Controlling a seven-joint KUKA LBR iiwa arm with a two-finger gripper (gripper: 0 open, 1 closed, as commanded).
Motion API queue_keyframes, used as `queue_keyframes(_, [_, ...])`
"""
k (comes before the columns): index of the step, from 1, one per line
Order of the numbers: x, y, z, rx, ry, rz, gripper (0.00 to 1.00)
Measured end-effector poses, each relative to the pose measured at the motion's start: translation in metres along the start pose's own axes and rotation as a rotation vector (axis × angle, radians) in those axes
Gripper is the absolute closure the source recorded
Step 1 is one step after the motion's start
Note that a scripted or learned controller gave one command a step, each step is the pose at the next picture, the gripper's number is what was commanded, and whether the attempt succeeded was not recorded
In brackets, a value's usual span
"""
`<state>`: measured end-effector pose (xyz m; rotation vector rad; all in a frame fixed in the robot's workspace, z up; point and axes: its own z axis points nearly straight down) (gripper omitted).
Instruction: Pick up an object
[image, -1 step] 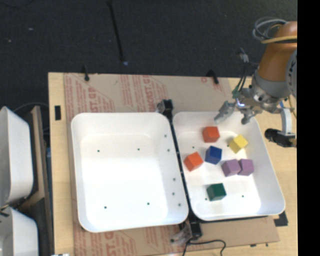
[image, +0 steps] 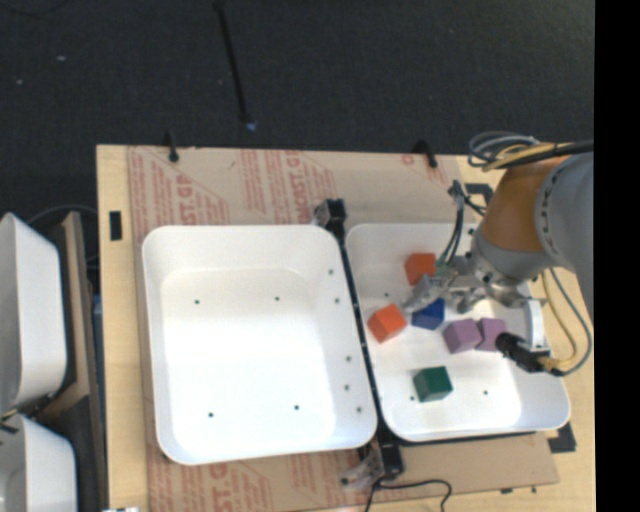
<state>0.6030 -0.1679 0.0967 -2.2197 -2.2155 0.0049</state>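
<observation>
Gripper (image: 432, 297) low over blue block (image: 429, 316), right bin (image: 545, 400).
Finger spacing unreadable; centre yourself clear of orange block (image: 387, 322) before closing.

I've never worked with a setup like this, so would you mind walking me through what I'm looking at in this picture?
This is one picture from a fixed camera above a workbench, looking down at a slant. The grey machine with an orange band is a robot arm reaching in from the right. At its tip is a two-finger gripper, its tool for picking things up. On the bench sit two shallow white bins: the left bin and the right bin. In the right bin lie small blocks: two orange blocks, a blue block, two purple blocks and a green block. The gripper is low among the orange and blue blocks; I cannot tell whether it holds anything.
</observation>
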Motion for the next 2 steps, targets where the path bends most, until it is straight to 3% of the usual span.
queue_keyframes(1, [-0.001, 0.002, -0.015, -0.008, -0.002, -0.001, 1.0])
queue_keyframes(2, [-0.011, 0.032, -0.006, -0.01, -0.002, 0.073, 1.0])
